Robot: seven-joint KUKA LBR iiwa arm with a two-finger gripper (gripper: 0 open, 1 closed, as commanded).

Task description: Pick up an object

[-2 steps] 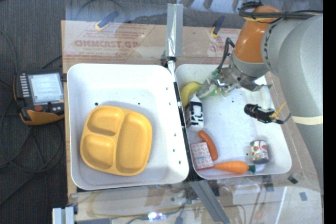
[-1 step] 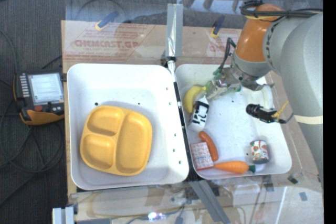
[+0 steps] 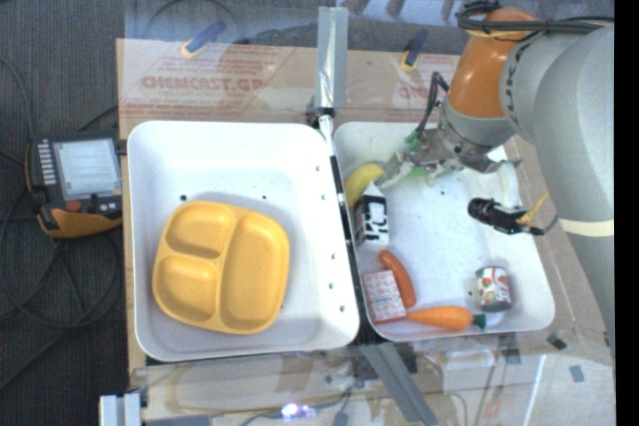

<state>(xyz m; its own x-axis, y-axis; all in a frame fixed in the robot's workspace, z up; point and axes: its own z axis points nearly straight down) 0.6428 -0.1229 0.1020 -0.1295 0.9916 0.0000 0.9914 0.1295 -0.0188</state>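
The banana [image 3: 361, 181] looks the likeliest target: it lies at the far left corner of the right bin [image 3: 534, 309], against the wall, with the gripper [image 3: 411, 165] low just to its right, near or touching. Whether the claw is apart or together cannot be told. Nothing is lifted, so the pick is not yet done. Left to right: a yellow divided plate [image 3: 222, 264] lies in the left bin [image 3: 150, 155]; then a black-and-white carton [image 3: 372, 219], a sausage [image 3: 397, 277], a small card [image 3: 382, 296], a carrot [image 3: 439, 317] and a can [image 3: 492, 287].
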